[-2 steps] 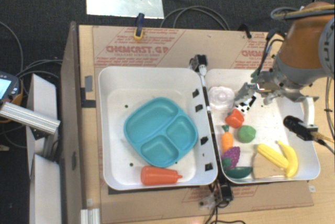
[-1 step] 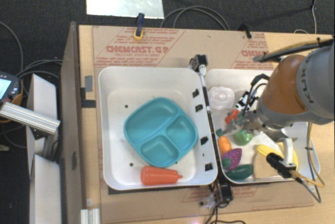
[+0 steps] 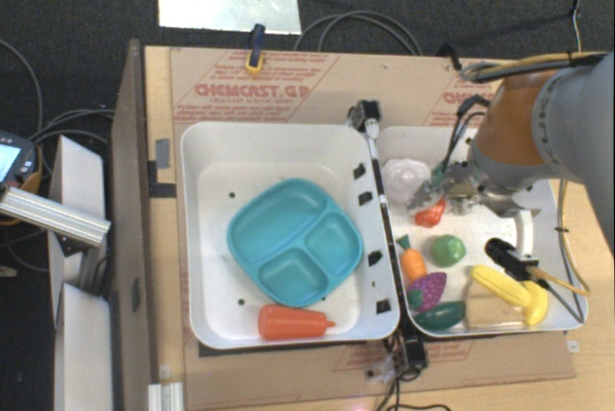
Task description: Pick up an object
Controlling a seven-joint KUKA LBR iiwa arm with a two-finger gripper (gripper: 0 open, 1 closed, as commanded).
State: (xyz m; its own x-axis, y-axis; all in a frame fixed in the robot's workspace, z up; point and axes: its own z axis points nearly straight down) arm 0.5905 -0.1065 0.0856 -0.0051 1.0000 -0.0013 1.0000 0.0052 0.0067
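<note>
Low in the right bin (image 3: pixel 478 229) with the gripper (image 3: pixel 434 200), tip touching or just above a small red piece (image 3: pixel 432 213) close to the dividing wall. Impossible to tell how wide or narrow the tool, or holding what: hidden beneath the wrist from this slant. Likely target the red piece, lying just beside a pale, clear crumpled thing (image 3: pixel 405 177) and a little apart from a green ball (image 3: pixel 447 250). Plenty to go wrong from here. Could catch only an edge of so small a piece and lose it on the lift. Could shove it sideways against the wall and close on nothing. Could snag the clear thing next to it and drag that up instead. Crowded toward the near rim: an orange piece (image 3: pixel 411 263), a purple one (image 3: pixel 430 286), a dark green one (image 3: pixel 442 314) and a yellow banana shape (image 3: pixel 509 292), with some risk of knocking them on a wide swing. Little at stake in the left bin (image 3: pixel 216 179), its teal divided plate (image 3: pixel 293 241) and orange carrot (image 3: pixel 293 323) well apart from the tool.
</note>
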